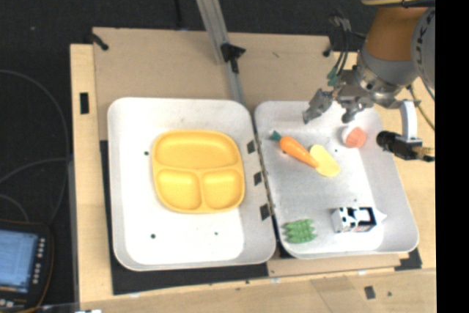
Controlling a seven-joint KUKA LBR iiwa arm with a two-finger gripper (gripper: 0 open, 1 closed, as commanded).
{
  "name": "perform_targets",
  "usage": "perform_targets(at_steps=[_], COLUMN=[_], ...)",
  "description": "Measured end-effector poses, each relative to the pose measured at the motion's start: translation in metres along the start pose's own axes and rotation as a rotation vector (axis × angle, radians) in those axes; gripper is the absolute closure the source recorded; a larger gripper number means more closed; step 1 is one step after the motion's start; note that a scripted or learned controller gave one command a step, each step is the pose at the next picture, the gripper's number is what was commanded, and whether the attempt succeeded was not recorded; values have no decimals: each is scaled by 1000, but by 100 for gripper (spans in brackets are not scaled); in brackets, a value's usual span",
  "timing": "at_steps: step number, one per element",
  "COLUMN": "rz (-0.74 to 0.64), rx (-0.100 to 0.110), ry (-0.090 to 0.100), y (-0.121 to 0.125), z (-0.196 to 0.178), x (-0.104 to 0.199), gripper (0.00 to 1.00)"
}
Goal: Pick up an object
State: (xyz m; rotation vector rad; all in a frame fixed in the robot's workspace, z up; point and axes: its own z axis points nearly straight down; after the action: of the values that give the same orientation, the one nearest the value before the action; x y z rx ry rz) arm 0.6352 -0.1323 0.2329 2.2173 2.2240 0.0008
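Observation:
In the right bin (381, 179) lie an orange carrot (294, 147), a yellow banana-like piece (325, 160) touching it, a small pinkish-orange round piece (355, 136), a green leafy piece (299, 232) and a black-and-white box (353, 218). My gripper (334, 108) hangs above the bin's far edge, fingers spread open with nothing between them. It is up and to the right of the carrot and left of the round piece.
The left bin (132, 179) holds a yellow three-compartment tray (198, 171). A metal pole (212, 18) slants up from between the bins at the back. The arm's orange band (399, 7) rises at the upper right. A black part (396, 143) sticks out right of the bin.

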Motion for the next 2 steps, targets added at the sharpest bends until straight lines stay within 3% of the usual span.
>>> perform_targets(at_steps=[1, 2], rz=[0, 4], rx=[0, 4], ry=[0, -1], y=[0, -4], z=[0, 43], x=[0, -4], gripper=[0, 0])
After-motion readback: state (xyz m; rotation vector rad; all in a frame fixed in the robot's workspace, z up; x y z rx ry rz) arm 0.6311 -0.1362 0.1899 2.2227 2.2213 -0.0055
